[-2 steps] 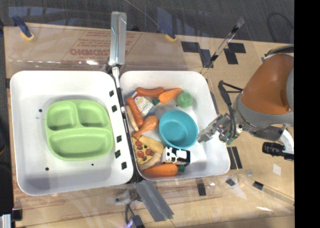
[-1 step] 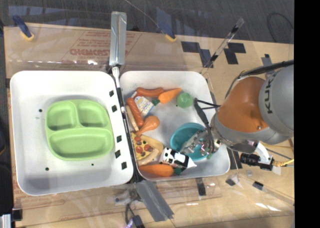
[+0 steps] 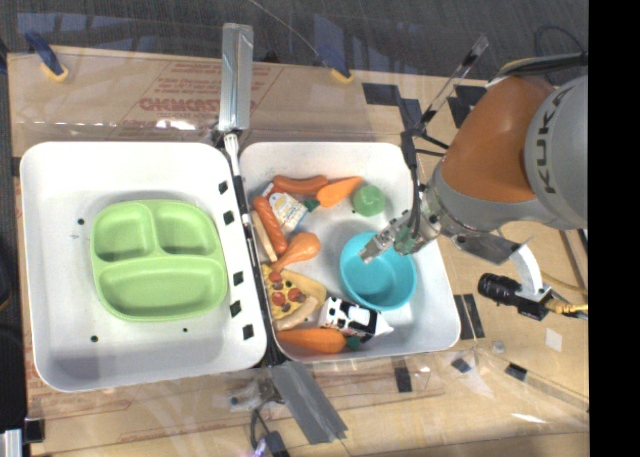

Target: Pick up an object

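Observation:
My gripper [image 3: 384, 245] hangs low in the right bin [image 3: 432, 297], right over the near-top rim of a blue bowl [image 3: 378, 280]. Whether it touches the rim I cannot make out. A green ball [image 3: 368, 199] lies just behind the bowl. Along the bin's back lie an orange carrot [image 3: 338, 189] and a reddish sausage [image 3: 297, 184]. More orange toys [image 3: 298, 247] crowd the left side. A pizza slice [image 3: 288, 297], a black-and-white cow toy [image 3: 350, 318] and another carrot [image 3: 312, 341] lie at the front.
The left bin [image 3: 50, 335] bears a green divided plate [image 3: 158, 258]. A metal divider [image 3: 236, 75] rises between the bins at the back. The arm's orange and grey body [image 3: 500, 155] overhangs the right bin's right wall.

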`<state>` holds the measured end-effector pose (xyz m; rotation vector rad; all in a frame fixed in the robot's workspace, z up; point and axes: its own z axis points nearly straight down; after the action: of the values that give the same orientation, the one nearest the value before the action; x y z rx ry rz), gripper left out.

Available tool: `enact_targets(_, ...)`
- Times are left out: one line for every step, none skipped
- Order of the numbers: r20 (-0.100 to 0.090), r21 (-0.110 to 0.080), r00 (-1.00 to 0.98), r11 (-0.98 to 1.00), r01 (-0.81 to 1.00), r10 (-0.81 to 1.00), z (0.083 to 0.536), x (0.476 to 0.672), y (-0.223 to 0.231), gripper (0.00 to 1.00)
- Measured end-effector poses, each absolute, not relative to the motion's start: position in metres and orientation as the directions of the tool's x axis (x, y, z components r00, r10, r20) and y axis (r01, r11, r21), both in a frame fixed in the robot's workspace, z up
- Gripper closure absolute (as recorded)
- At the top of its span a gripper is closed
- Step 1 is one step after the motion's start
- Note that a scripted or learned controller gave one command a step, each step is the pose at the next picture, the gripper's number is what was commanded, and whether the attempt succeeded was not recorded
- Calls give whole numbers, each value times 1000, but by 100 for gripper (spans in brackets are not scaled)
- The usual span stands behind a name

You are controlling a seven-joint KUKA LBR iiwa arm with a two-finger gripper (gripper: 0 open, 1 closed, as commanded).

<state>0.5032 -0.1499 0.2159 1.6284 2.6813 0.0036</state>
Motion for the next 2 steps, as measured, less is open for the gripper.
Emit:
enact_targets(-4, 1, -605, 605, 796, 796, 228, 478, -208, 100)
enact_targets(-6, 2, -715, 715, 699, 699, 299, 479, -210, 100)
